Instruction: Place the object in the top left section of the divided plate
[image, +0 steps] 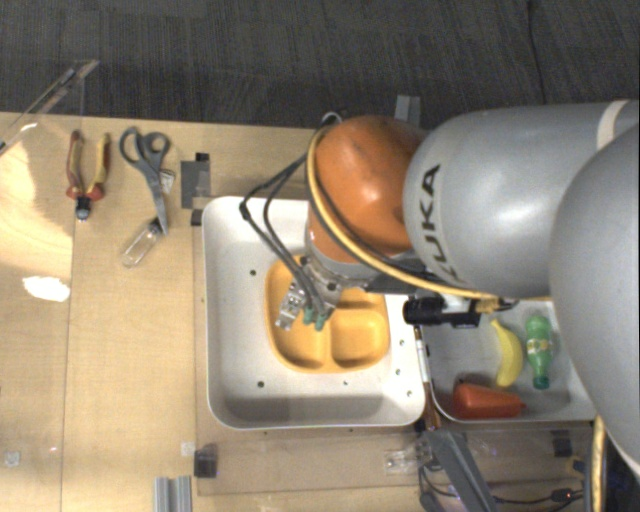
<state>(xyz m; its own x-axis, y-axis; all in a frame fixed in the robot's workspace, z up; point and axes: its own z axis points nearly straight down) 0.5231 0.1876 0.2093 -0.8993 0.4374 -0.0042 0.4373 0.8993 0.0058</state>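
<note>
Plate (345, 345) sections, yellow and divided, are seen in the left bin (235, 385), well right of the pliers (85, 175) and scissors (150, 190) laid on the counter (110, 360). Above the plate's upper left part the gripper (305, 310) is held; whether its fingers are spread or pinching anything cannot be told. The object itself cannot be picked out, so placement is judged unconfirmed. Further right, a banana (508, 352), green bottle (539, 350) and red item (487, 400) are left in the right bin (575, 405).

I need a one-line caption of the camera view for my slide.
KUKA arm's gripper hovers over a yellow divided plate in the left bin; banana in the right bin.
</note>
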